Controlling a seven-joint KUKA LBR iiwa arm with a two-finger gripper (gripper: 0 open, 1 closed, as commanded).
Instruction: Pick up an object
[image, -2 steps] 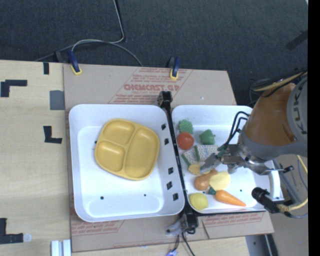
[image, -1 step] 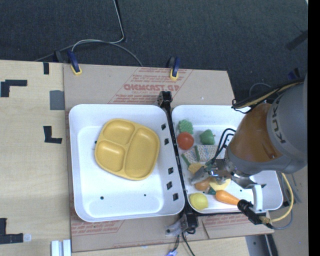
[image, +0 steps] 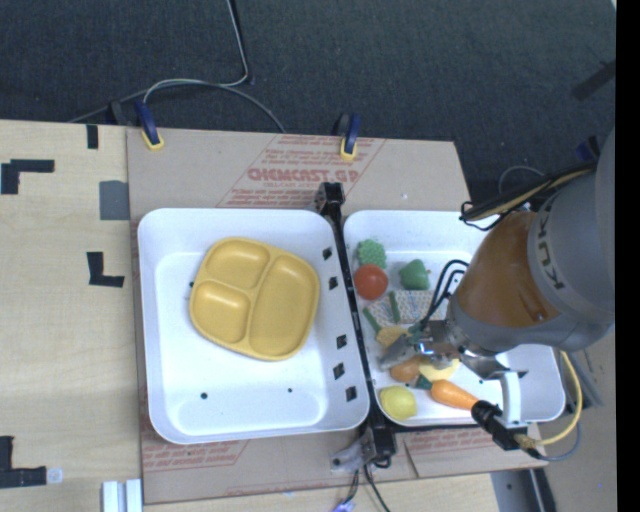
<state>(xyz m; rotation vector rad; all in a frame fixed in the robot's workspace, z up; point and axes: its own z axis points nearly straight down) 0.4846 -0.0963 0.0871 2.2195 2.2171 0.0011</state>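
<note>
Camera view: gripper (image: 420, 345) down among toy food just left of carrot (image: 452, 394); finger state — cannot tell. Nothing visibly lifted; pick not yet done.

Two shallow white bins side by side on surface. Left white bin (image: 160, 330): yellow sectioned plastic plate (image: 255, 297), toward far side. Right white bin (image: 548, 392): toy food clustered at left half. Green bumpy vegetable (image: 372, 251) farthest; red tomato (image: 370, 282) just nearer; green pepper (image: 414, 273) right of tomato; yellow lemon (image: 398, 402) and orange carrot (image: 453, 395) nearest, carrot right of lemon.
</note>
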